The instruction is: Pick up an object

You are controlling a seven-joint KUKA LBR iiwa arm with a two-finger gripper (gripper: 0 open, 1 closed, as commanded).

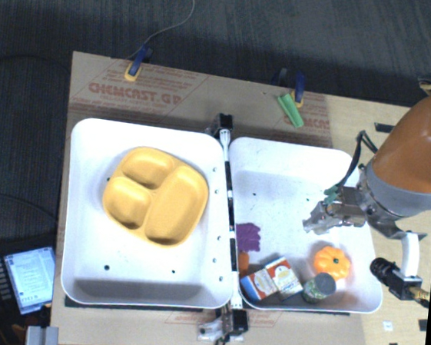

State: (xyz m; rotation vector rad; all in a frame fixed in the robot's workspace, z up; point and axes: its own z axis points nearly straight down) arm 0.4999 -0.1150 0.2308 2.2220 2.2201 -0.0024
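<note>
At the far left of the camera view, near 8 o'clock, a small lit screen [27,276] sits off the bench. The brown board [170,97] under the bins carries a blue clip [138,62] near 11 o'clock and a green clip [291,110] near 1 o'clock.

The left bin [73,268] holds one thing, a yellow three-part tray [156,194] lying flat at its centre, well apart from every wall.

In the right bin [294,157], the loose items crowd the 6 o'clock edge. A purple piece [248,234] lies at 9 o'clock of that bin, just beside the dividing wall, with a small orange bit touching it below. Next comes a little carton [270,278] with red, white and blue faces, tilted, at about 7 o'clock. Touching its right side is a dark round can [318,288], and just above the can rests an orange toy pumpkin [331,261].

The gripper [326,219] hangs over the right bin at about 3 o'clock, just above and left of the pumpkin, nothing visible between its fingers; how wide they stand I cannot tell. The grey-and-orange arm [411,155] fills the right edge.
</note>
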